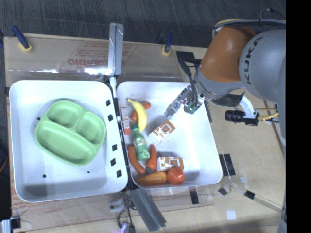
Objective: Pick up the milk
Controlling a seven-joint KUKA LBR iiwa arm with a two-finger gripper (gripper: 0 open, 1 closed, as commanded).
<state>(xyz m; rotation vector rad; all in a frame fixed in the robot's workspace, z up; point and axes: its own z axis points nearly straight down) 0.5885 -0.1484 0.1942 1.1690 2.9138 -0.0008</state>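
The arm [233, 62] is hanging over the right bin [206, 144], gripper [176, 107] empty, milk [163, 130] lying just left and nearer, long axis slanting toward it.

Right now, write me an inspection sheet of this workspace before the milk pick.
Surface: bench bears two white bins, left bin and right bin.
Job's things: milk carton lies tilted mid right bin; a second small carton lies near its front edge.
Clutter: banana, green bottle, tomato, sausages along the right bin's left side; green divided plate in the left bin.
Grippers: pincer hangs above the right bin, up-right of the milk carton, holding nothing.
Cables: yellow cable at the right.
Surroundings: blue clamps on the far edge.
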